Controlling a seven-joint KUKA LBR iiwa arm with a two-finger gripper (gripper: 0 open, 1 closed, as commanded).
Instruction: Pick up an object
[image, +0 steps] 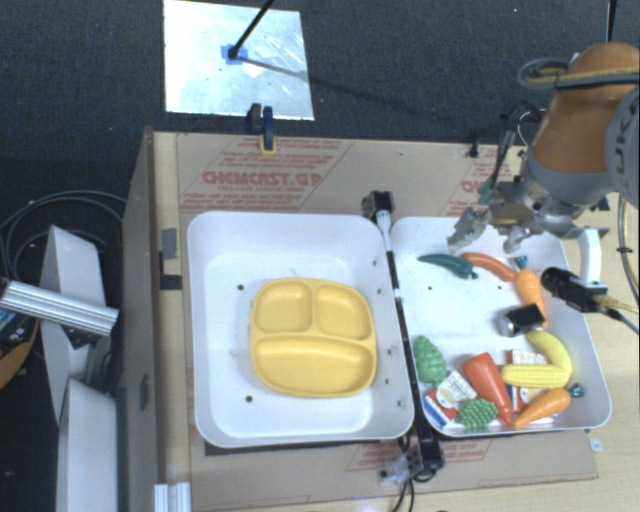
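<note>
Bench w/ two white bins: gripper (492, 226), fingers spread and empty, hovers over the right bin (600, 395) near an orange chili (489, 264), prob. light, stiff, slick plastic; best pinched mid-length, across its narrow body.

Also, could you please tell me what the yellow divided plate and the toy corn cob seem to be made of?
The yellow divided plate looks like moulded plastic with a smooth matte finish: uniform colour, rounded compartment ridges, only soft highlights. The toy corn cob seems to be plastic as well, slightly glossier, with a moulded kernel texture, though foam or rubber cannot be excluded at this resolution.
</note>
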